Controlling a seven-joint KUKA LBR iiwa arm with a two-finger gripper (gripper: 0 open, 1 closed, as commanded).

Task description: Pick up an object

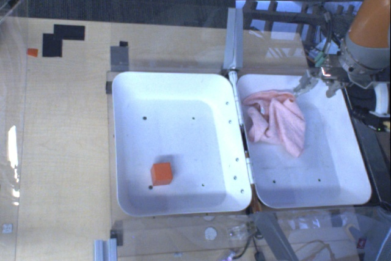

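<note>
A crumpled pink cloth [278, 120] lies in the upper left part of the right bin [342, 186]. An orange block [162, 173] rests in the left bin [183, 95], near its front left corner. My gripper [318, 87] hangs over the back of the right bin, just right of the cloth's upper edge. Its fingers [303, 85] are spread open with nothing between them. The left fingertip is close to the cloth's top right corner.
A metal divider [233, 46] runs between the bins at the back. Black shapes [61, 38] and a small orange tag [32, 52] lie on the bench at the far left. Cables and frame parts crowd the back right.
</note>
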